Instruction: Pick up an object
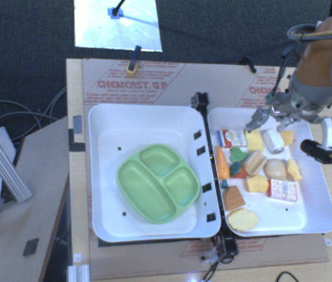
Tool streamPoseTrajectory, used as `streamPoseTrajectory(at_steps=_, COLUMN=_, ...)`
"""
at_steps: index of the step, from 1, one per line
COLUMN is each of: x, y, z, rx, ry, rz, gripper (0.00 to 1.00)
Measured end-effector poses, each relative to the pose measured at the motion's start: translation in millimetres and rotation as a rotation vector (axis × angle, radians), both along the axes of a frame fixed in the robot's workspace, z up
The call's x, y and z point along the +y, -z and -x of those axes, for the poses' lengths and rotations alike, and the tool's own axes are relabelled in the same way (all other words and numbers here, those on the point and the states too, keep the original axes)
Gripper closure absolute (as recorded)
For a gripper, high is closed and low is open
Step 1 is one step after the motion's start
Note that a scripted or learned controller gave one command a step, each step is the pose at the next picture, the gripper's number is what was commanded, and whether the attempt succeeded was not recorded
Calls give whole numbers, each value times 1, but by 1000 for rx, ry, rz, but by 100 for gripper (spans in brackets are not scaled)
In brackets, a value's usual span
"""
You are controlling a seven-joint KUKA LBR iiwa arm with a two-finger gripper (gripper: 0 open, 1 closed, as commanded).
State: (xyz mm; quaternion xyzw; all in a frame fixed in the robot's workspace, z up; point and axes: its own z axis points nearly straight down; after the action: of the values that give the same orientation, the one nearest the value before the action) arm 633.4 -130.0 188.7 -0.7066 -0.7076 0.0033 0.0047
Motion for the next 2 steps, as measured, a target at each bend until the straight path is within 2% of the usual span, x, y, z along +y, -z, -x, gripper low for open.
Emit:
streamPoseTrajectory(at_steps=1, x=0, y=-8, z=-3, rx=-13, ry=-2, rz=2, gripper=0)
streamPoseTrajectory(at_steps=2, x=-6, y=39, z=3, rx=-10, ry=0, rz=2, gripper=0)
